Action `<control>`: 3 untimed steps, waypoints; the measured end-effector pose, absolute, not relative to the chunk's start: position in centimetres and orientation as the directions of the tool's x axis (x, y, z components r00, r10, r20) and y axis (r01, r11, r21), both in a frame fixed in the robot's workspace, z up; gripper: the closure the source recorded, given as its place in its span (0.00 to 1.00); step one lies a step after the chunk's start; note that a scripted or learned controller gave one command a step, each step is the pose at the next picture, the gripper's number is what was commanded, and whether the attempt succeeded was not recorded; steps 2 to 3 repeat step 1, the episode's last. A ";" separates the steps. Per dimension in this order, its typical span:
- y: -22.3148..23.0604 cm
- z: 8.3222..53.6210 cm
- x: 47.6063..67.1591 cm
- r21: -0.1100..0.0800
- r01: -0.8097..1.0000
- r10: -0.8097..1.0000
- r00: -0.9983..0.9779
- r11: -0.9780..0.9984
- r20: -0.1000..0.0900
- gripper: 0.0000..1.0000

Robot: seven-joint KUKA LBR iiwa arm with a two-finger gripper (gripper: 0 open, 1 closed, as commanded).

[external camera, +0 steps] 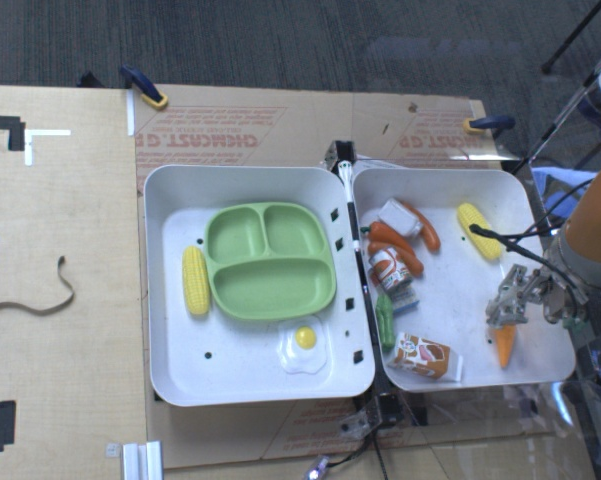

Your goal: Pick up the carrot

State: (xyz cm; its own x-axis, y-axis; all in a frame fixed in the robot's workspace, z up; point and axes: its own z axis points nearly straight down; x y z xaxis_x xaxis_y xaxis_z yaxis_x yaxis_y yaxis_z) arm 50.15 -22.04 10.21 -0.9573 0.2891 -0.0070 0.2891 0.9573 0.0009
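The carrot [504, 347] is a small orange cone lying in the right bin [450, 298] near its front right corner, tip pointing toward the front edge. My gripper [503, 311] comes in from the right and hangs directly over the carrot's thick end, close to it or touching it. Whether the carrot sits between its tips cannot be made out from this angle.
The right bin also holds a yellow corn cob [479, 230], two sausages [395, 245], a can [391, 272], a green item [384, 320] and a snack packet [423, 357]. The left bin [170, 348] holds a green divided plate [270, 260], a corn cob [195, 279] and a fried egg [303, 346].
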 end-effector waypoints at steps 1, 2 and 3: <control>-14.5 12.7 48.6 0.001 0.504 0.504 -0.864 0.864 0.000 1.00; -14.5 12.7 48.6 0.001 0.504 0.504 -0.864 0.864 0.000 1.00; -14.5 12.7 48.6 0.001 0.504 0.504 -0.864 0.864 0.000 1.00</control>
